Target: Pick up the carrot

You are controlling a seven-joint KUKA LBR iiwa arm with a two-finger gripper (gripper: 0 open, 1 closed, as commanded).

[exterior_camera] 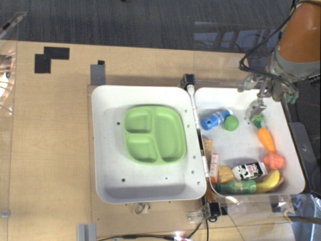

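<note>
Arm (300, 34) cut off at the top-right edge, orange band and grey wrist partly visible, cables tangled around it. Gripper (257, 110) small and metallic over the right bin (296, 159), far-right part; jaws too small and cluttered to tell apart from together. Something green just under the fingertips, hard to make out.

Carrot (267, 139) in the right bin near its right wall, just below the gripper, not touched by it. Smooth plastic-looking orange cone, long axis running up-left to down-right, green stub end toward the gripper; which end is thicker hard to tell.

Beside it: pinkish lumpy item (274, 160) just below, banana (268, 181) curved and glossy at the front wall, green bottle-like piece (235, 187) lying flat, small black-and-white carton (249, 170), blue bottle (212, 120) and green ball (231, 122) toward the back. Items at the bin's left edge partly hidden by the rim.

Left bin (108, 149) matte white, holding a light green compartment tray (153, 134) with rounded corners. Counter (45, 149) tan, wood-like.
</note>
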